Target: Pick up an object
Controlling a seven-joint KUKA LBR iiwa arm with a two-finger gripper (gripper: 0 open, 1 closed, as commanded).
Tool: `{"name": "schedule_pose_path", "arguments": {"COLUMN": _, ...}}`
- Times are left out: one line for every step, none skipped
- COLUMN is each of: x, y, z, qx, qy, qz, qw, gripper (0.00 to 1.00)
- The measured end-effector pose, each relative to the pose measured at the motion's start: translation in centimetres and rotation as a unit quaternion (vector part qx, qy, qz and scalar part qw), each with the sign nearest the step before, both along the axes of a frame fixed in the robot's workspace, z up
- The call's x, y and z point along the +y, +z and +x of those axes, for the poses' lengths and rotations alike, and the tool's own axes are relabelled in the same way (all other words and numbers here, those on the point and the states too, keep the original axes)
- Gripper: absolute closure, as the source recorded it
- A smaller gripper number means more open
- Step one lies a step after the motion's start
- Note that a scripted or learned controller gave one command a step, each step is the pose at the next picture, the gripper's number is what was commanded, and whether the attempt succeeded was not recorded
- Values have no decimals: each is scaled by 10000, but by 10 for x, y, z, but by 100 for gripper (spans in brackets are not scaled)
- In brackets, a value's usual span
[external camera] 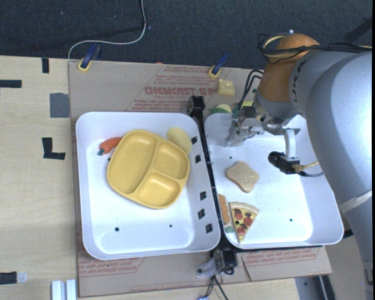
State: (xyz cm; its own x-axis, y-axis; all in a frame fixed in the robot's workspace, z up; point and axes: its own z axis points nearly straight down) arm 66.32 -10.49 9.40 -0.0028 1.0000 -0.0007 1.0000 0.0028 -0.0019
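Bread slice [242, 175] sat mid right bin [312, 217], pizza slice [242, 217] near | my hand [240, 132] hovered at far-left corner, couldn't tell its grip | figured it might grab bin wall, miss everything

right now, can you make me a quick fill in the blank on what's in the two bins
1. The yellow tray lies in the ____ bin.
2. The pizza slice lies in the ____ bin, below the bread.
3. The tray has ____ compartments.
4. An ____ carrot pokes out at the tray's upper left.

Missing words: left; right; three; orange
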Motion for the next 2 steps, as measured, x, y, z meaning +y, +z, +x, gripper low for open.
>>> {"name": "schedule_pose_path", "arguments": {"x": 0, "y": 0, "z": 0, "qx": -1, "qy": 0, "qz": -4, "qw": 10000, "gripper": 0}}
{"name": "schedule_pose_path", "arguments": {"x": 6, "y": -9, "z": -75, "qx": -2, "qy": -15, "qz": -1, "qw": 10000, "gripper": 0}}
